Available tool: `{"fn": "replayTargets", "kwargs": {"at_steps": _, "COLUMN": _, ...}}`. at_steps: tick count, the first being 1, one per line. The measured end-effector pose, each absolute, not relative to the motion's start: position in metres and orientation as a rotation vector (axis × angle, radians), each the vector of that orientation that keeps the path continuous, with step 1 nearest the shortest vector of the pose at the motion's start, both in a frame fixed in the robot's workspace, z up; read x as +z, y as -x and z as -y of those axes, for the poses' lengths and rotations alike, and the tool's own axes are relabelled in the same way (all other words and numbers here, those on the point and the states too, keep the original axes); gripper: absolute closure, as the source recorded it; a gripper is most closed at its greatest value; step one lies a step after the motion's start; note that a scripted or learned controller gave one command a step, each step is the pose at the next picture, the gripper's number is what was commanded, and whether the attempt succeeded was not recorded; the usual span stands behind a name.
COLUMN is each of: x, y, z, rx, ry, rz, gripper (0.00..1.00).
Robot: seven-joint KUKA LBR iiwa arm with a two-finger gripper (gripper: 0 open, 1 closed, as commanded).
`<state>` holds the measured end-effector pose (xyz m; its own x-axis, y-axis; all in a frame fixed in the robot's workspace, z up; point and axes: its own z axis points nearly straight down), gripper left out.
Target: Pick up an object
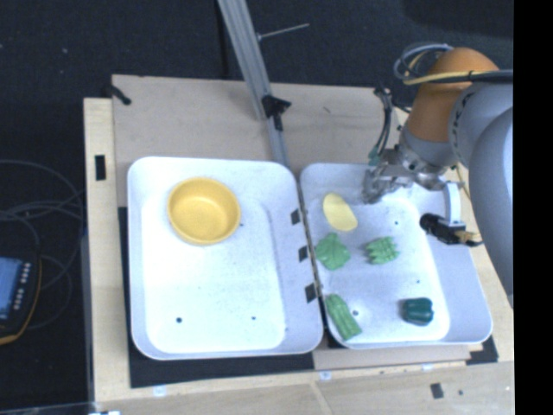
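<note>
My gripper (pixel 373 190) hangs over the back of the right bin (pixel 449 318), just right of a pale yellow piece (pixel 339 213) that lies near the bin's left wall. Nothing shows between the fingers. Below it lie a green chunk (pixel 332 252), a ridged green piece (pixel 380 250), a long green piece (pixel 343 316) at the front left and a dark green pepper-like object (pixel 417 311) at the front right.
The left bin (pixel 216 318) holds a yellow bowl (pixel 204 210) at its back left. A grey metal pole (pixel 251 59) slants down to the divider between the bins. The bench edge runs around both bins.
</note>
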<state>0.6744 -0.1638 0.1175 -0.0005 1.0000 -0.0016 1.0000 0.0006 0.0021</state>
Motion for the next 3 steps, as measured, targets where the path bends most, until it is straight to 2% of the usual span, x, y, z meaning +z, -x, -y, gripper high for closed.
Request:
{"fn": "replayTargets", "kwargs": {"at_steps": 2, "x": 0.24, "y": -0.672, "z": 0.158, "rx": 0.006, "ry": -2.218, "rz": -2.218, "gripper": 1.0}}
{"fn": "replayTargets", "kwargs": {"at_steps": 3, "x": 0.239, "y": -0.672, "z": 0.159, "rx": -0.001, "ry": -2.221, "rz": -2.221, "gripper": 1.0}}
